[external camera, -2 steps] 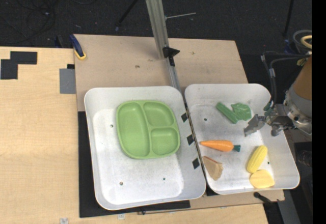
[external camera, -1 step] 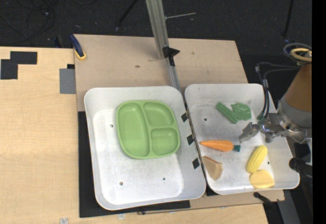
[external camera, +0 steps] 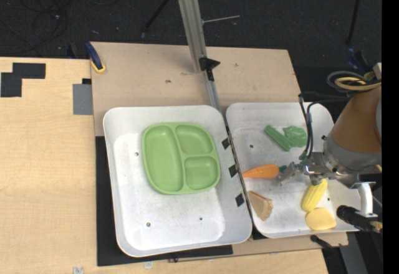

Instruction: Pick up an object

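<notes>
Two shallow white bins sit side by side on the bench. The left bin (external camera: 124, 217) holds a green divided plate (external camera: 181, 158) with three compartments, lying flat near the bin's far half. The right bin (external camera: 249, 120) holds the loose objects: a green toy vegetable (external camera: 287, 137) toward the far side, an orange carrot (external camera: 260, 172) lying just inside the left wall, a tan wedge-shaped piece (external camera: 261, 205) near the front left, a yellow corn cob (external camera: 314, 195) and a pale yellow rounded piece (external camera: 320, 220) touching it at the front right. The grey arm (external camera: 355, 136) with its orange band reaches in from the right and is low over the right bin. Its gripper (external camera: 288, 171) sits just beside the blunt end of the carrot, between the carrot and the corn cob; nothing is seen between its fingers, and whether they are spread or closed cannot be told at this size.
</notes>
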You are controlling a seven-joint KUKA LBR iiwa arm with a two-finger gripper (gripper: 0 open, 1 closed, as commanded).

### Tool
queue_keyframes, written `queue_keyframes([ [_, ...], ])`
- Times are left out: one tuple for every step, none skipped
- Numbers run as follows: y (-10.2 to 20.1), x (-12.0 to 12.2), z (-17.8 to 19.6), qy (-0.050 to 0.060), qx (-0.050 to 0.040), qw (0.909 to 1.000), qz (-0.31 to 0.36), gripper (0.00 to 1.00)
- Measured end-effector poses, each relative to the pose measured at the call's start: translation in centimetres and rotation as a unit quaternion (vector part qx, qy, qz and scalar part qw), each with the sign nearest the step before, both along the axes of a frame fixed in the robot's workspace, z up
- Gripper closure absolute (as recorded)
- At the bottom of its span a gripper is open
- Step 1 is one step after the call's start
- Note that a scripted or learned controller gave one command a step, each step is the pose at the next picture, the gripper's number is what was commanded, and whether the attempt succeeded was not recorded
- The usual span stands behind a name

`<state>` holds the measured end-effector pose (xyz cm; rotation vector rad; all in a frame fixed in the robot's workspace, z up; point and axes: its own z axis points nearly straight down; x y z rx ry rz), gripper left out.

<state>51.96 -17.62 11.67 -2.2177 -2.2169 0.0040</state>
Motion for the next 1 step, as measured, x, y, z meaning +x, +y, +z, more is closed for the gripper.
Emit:
queue_keyframes([
  [-0.17,0.01,1.16,-0.001,-0.0004,1.0,-0.002,1.0],
])
